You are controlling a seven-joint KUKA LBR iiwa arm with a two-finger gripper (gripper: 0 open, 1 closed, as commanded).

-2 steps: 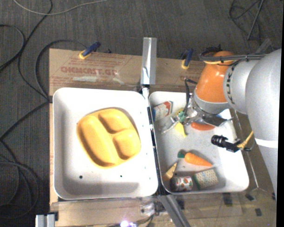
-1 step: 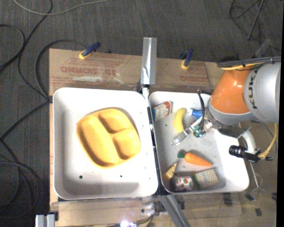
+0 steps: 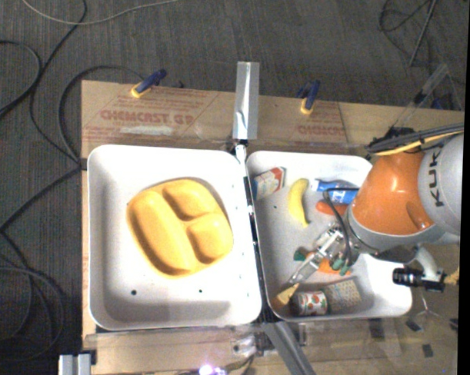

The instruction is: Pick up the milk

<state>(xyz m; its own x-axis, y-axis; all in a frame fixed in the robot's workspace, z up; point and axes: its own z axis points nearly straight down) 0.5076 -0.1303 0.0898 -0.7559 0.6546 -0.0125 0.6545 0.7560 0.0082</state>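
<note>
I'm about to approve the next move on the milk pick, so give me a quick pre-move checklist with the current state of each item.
1. Milk carton located: ok, it lies in the far left corner of the right bin.
2. Gripper above the milk: not ok, it hangs over the middle of the bin, nearer the can than the carton.
3. Milk between the fingers: not ok, the carton lies apart from the gripper.
4. Finger state: cannot tell, too small and cluttered.
5. Path to the milk: cannot tell; the banana lies beside the carton.
6. Left bin: ok, it holds the yellow tray, away from the pick.
</note>
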